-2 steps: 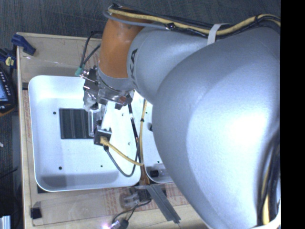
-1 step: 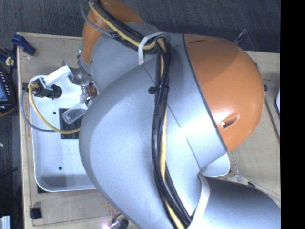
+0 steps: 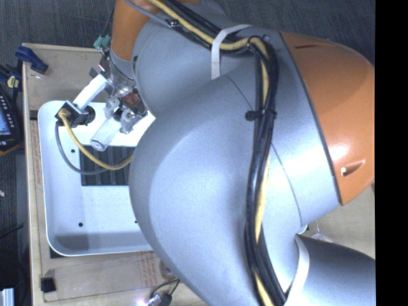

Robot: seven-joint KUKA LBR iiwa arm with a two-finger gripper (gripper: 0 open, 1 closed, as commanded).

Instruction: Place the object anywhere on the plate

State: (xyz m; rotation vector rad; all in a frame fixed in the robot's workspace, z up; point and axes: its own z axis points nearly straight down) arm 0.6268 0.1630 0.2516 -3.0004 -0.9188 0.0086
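My grey arm (image 3: 229,171) with its orange band (image 3: 137,18) spreads across most of the camera view. Its wrist ends over the upper part of the left white bin (image 3: 64,234). The gripper (image 3: 107,116) hangs there among white cylindrical parts and a small black fitting. A yellow cable (image 3: 95,161) loops from the wrist down over the bin floor. The arm hides the right side of this bin and whatever lies beyond it.
A dark slatted patch (image 3: 105,174) lies on the bin floor under the cable loop. The wooden bench (image 3: 38,81) frames the bin, with a blue clamp (image 3: 30,57) at its top left corner and a black device (image 3: 7,116) at the left edge.
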